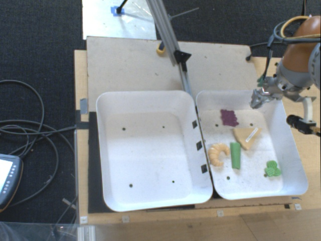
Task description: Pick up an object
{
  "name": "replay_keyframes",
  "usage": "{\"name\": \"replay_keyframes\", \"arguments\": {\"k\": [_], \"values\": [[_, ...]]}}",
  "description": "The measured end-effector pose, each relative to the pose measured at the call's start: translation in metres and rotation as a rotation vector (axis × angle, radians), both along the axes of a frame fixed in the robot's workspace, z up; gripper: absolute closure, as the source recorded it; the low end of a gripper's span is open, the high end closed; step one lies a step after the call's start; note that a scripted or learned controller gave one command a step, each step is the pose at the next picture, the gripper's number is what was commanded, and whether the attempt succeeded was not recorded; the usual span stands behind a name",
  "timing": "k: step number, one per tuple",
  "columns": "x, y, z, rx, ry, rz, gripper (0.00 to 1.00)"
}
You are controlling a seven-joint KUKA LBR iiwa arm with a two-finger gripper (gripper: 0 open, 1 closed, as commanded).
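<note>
Within the right bin [296, 159], a green stick [235, 155] is laid lengthwise toward the far rim, while the gripper [257, 101], its opening indiscernible, is poised above.

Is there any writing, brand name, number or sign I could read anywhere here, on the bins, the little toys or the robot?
No text can be read.
The black tags along the divide between the two white bins are too small to read.
The handheld screen at the left edge glows but is too blurred to read.
The toys and the arm carry no lettering that I can see.
</note>
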State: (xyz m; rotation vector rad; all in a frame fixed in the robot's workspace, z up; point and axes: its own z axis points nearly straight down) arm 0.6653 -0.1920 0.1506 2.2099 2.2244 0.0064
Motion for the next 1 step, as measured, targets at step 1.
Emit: {"name": "replay_keyframes", "arguments": {"k": [1], "values": [[-0.0051, 0.0069, 0.0571, 0.0, -0.001, 0.0, 1.0]]}}
